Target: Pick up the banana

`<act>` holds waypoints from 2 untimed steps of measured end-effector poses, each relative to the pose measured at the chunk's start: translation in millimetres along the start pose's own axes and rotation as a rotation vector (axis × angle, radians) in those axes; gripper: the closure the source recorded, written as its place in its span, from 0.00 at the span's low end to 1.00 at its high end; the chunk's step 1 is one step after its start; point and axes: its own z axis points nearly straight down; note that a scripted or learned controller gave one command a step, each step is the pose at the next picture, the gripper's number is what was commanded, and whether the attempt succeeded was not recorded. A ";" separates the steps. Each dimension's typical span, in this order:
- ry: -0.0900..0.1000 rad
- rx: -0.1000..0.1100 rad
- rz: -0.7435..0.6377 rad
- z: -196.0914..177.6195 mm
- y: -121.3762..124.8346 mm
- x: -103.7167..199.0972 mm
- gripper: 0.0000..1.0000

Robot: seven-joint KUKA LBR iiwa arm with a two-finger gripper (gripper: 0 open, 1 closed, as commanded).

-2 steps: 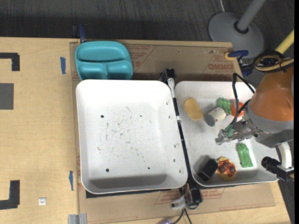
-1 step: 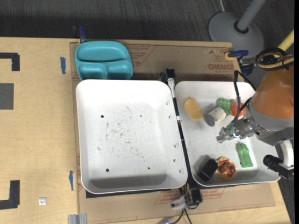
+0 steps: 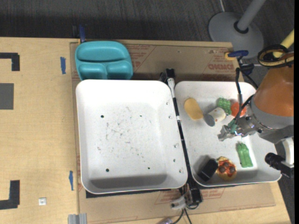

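The arm's jaws hang low over the middle of the right bin; whether they are open or closed cannot be told. The banana, a short yellow piece, lies well apart in the bin's upper left. A green block lies just below the jaws, a black object near the front edge.

Smooth, matt white plastic in the scuffed, speck-marked left bin, glossy teal moulded plastic in the divided tray behind, and dull brown printed cardboard underneath.
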 end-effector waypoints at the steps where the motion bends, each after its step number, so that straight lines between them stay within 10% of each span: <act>1: 0.018 0.029 -0.236 8.4 1.6 55.2 1.00; 2: 0.016 0.026 -0.236 -1.6 3.0 54.9 1.00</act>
